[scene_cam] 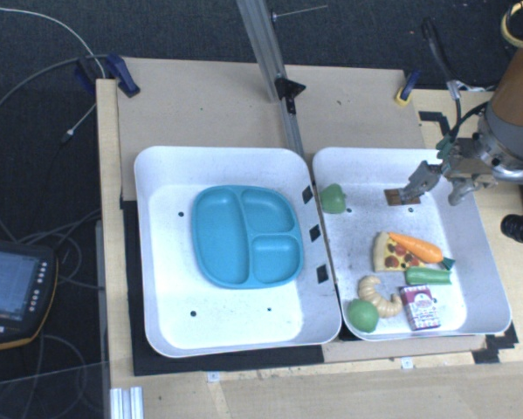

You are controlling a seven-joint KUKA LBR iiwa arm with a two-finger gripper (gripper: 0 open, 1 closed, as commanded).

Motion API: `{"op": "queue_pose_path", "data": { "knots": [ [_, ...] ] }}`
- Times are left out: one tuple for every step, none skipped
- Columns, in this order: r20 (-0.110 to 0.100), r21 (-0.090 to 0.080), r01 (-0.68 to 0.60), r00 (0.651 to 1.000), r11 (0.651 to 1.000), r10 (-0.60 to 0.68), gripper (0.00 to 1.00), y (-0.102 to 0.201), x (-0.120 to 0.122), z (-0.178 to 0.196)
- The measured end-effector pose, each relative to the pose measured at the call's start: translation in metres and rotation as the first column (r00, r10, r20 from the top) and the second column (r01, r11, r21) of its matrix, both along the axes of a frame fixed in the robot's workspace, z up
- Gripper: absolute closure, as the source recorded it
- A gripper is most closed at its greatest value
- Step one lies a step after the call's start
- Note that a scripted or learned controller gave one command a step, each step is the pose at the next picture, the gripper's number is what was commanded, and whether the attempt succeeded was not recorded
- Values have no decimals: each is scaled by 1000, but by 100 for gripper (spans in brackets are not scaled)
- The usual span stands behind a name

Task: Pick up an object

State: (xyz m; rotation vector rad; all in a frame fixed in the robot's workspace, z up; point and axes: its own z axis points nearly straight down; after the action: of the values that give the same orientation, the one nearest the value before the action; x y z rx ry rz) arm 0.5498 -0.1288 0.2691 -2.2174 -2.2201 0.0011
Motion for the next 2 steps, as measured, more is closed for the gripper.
{"op": "queue_pose_path", "data": {
  "knots": [
    [0,0,0,1000,1000,0,0,0,0,0],
    [-6,1,0,1000,1000,0,0,5,0,-62]
  ]
}}
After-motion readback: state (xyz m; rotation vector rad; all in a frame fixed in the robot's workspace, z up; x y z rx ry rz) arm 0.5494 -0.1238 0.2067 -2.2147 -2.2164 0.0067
